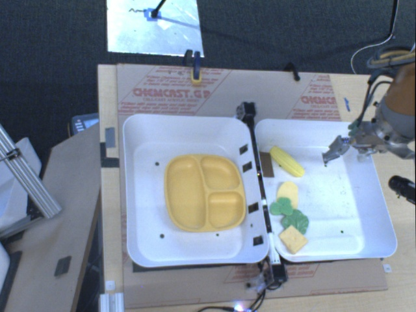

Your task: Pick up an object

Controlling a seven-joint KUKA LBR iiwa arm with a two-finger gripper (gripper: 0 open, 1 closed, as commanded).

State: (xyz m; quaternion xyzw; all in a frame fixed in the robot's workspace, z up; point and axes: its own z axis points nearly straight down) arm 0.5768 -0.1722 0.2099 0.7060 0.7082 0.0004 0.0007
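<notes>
The right bin holds several toy foods along its left side. A yellow corn cob lies at the top, with a small brown block beside it against the bin wall. Below them sit a pale yellow piece, a green leafy piece and a yellow-orange cube. My gripper hangs over the upper right part of this bin, well to the right of the corn cob and apart from every object. Nothing shows in its grasp.
The left bin carries a yellow divided plate in its middle. A black divider with clips runs between the bins. Cables and the arm's body occupy the right edge. A reflective sheet lies behind the bench.
</notes>
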